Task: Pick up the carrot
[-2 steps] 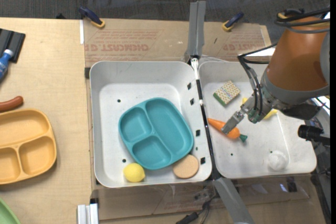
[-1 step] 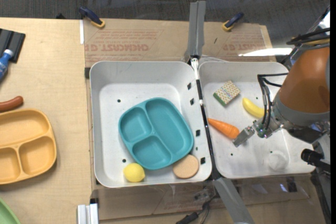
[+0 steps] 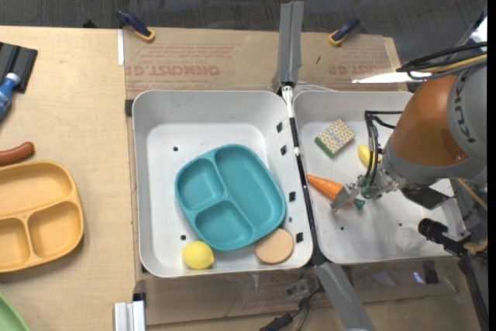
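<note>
The carrot (image 3: 325, 185) lies on the floor of the right bin (image 3: 387, 248), close to that bin's 9 o'clock wall, its thick orange end pointing toward 9 o'clock and its narrow end toward 4 o'clock. The hand (image 3: 346, 199) sits at the carrot's narrow end, touching or just beside it; whether its fingers are spread or pressed together cannot be told, and the carrot is not seen between them. The arm (image 3: 430, 132) comes in from 3 o'clock, its orange band above the wrist. At 12 o'clock of the carrot rests a checkered sponge block (image 3: 335, 137), and a small yellow object (image 3: 365, 155) lies partly behind the arm's cable. In the left bin (image 3: 147, 167) a teal divided plate (image 3: 229, 196) lies tilted, with a yellow ball (image 3: 198, 254) and a tan round cookie (image 3: 274, 246) at its 6 o'clock edge. On the bench (image 3: 70, 89), an orange divided tray (image 3: 35, 217) sits at 9 o'clock.
</note>
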### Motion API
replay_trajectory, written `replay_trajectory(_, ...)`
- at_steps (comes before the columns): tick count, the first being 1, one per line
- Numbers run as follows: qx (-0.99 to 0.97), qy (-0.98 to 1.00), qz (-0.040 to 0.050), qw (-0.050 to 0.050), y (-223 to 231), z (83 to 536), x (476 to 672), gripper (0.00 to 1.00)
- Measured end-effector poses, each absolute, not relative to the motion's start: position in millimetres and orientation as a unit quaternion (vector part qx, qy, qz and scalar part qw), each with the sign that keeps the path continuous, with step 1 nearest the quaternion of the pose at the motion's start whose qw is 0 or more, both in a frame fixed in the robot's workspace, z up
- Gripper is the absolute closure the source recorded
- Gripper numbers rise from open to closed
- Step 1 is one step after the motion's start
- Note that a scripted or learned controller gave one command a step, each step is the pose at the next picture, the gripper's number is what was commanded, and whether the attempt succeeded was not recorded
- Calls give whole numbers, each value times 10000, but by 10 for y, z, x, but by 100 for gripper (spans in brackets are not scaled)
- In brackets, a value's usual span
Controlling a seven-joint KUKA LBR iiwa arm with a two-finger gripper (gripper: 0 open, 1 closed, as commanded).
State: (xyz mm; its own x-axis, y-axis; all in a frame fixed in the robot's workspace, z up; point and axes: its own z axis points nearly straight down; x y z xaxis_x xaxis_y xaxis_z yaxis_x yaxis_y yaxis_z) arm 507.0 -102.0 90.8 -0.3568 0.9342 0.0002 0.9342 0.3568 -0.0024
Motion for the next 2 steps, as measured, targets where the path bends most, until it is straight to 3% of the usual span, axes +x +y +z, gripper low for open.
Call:
replay_trajectory(1,-5673,-8235,11,4,-1032,999,5074,100)
replay_trajectory(2,-5574,-8303,8,-2,-391,2045,5271,100)
